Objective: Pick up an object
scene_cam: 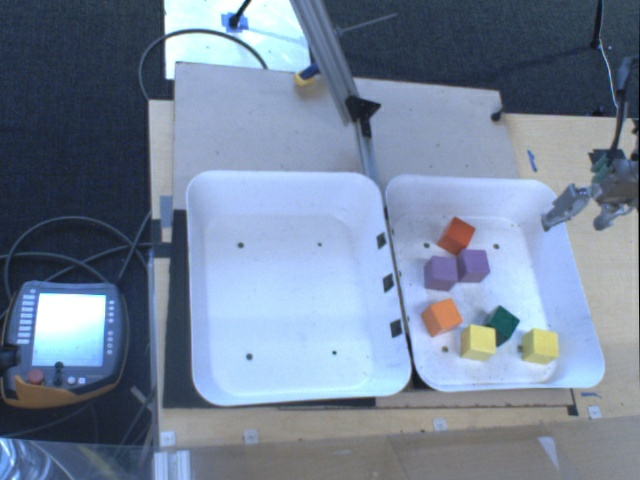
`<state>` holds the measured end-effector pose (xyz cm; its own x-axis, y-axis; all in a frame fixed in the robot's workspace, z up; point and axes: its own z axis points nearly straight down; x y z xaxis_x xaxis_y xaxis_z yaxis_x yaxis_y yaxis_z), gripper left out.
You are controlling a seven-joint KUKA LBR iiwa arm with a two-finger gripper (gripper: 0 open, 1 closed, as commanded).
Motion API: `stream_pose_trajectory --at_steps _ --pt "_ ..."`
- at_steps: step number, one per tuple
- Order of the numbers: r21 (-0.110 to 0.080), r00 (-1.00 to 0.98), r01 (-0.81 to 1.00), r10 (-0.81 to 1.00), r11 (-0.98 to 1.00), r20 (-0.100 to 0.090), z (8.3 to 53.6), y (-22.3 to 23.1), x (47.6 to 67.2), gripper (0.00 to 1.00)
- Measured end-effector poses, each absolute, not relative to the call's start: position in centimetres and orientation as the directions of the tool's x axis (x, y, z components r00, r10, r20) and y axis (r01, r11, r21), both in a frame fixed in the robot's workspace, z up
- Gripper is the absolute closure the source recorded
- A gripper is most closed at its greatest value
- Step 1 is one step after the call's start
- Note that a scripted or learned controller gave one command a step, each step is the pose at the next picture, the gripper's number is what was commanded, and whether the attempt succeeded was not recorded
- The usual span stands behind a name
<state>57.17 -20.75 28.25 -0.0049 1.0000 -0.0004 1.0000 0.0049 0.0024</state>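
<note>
Now, operator, you saw this at that moment:
Gripper: the gripper [587,211] hung at the far right, above the upper right corner of the right bin [560,268]; its two fingers stood spread apart, one pointing to the left and one down, and nothing was between them.
Right bin: it held seven cubes, all lying on its floor and none touched by the gripper.
Upper cube: one orange cube [457,235] lay nearest to the back wall.
Middle pair: two purple cubes [441,272] and [473,265] lay side by side, touching each other, just below it.
Lower group: a second orange cube [441,316] lay below the purple pair; a green cube [503,323] lay to its right, with a yellow cube [478,341] touching it in front.
Corner cube: another yellow cube [540,345] lay near the front right corner, apart from the green cube.
Left bin: the left bin [215,268] stood beside the right one, their rims meeting.
Pendant: you had a pendant [62,344] with a bright screen lying left of the bench.
</note>
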Motion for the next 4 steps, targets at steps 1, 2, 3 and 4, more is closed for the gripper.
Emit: stream_pose_trajectory --at_steps 1,2,3,4 --pt "0.002 -0.005 1.0 1.0 0.005 -0.001 28.3 -20.8 57.2 0.0" --pt "-0.001 -0.002 1.0 1.0 0.002 -0.001 24.0 -21.0 56.8 0.0" --pt "-0.001 -0.002 1.0 1.0 0.002 0.0 19.8 -21.1 56.3 0.0" --pt "-0.003 -0.002 1.0 1.0 0.002 0.001 14.5 -20.9 55.3 0.0"
